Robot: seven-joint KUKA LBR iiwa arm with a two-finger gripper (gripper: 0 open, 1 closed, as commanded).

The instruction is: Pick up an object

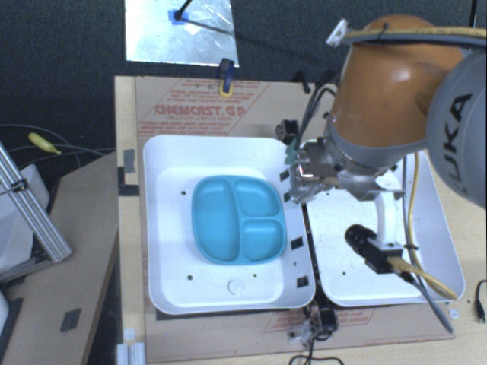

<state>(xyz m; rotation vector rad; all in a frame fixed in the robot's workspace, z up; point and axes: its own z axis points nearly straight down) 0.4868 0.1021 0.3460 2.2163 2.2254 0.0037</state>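
A blue divided plate (pixel 237 219) with three compartments lies flat in the middle of the left white bin (pixel 171 204). My gripper (pixel 303 175) hangs under the big orange and grey wrist, above the wall where the two bins meet and just right of the plate's upper right edge. The wrist hides most of the gripper from above. A small teal bit (pixel 291 154) shows at the gripper's upper left; I cannot tell what it is. I see nothing held.
The right white bin (pixel 342 280) lies under the arm, and the arm covers much of its floor. Brown cardboard (pixel 202 105) lies behind the bins, with a shiny foil sheet (pixel 181 21) beyond it. An aluminium frame (pixel 30 211) stands at the left.
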